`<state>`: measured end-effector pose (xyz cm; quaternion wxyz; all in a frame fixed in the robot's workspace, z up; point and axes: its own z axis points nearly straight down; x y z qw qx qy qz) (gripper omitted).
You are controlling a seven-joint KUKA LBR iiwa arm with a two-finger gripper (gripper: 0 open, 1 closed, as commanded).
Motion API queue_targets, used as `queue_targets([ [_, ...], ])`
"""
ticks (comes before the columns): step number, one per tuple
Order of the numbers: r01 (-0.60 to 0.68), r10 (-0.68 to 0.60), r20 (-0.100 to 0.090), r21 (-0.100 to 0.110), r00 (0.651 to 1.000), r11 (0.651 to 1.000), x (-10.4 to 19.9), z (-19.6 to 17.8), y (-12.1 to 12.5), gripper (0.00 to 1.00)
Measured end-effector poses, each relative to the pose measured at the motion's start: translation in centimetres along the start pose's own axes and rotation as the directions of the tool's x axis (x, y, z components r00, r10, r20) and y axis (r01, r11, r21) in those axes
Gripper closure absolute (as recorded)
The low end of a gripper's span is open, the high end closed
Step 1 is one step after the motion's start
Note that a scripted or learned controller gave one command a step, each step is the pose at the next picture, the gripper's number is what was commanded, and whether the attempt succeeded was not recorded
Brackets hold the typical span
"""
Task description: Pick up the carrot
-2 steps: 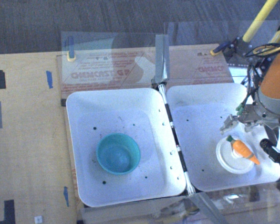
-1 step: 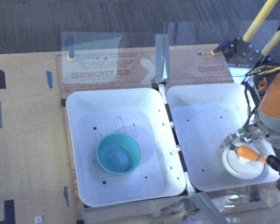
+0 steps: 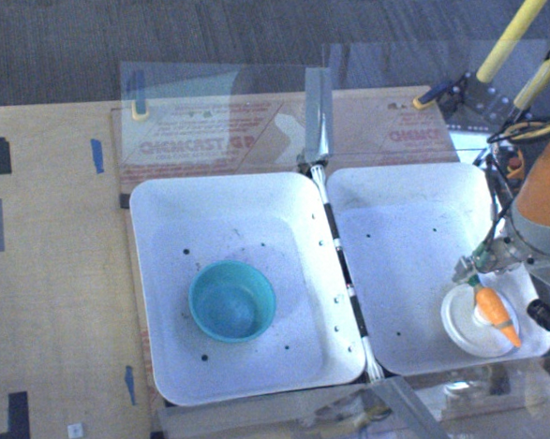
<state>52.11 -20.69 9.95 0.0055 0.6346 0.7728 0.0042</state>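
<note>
A: Where's the carrot (image 3: 494, 314)?

B: Lying on the small white plate (image 3: 459, 327) in the right bin's (image 3: 401, 280) near right corner, tip pointing nearward.

A: And the hand (image 3: 482, 270)?

B: Just above the carrot's leafy end (whether spread or pressed together I cannot tell). I'd centre it over the thick orange part, span across its width, then descend.

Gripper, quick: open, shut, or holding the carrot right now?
Gripper: cannot be told; it sits just above the carrot, which lies on the white plate in the right bin.
</note>
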Motion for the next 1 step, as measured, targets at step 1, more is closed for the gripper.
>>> queue_targets([
  [1, 0.275, -0.275, -0.004, 0.009, 0.961, 0.961, 3.14, -8.62, -0.34, 1.0],
])
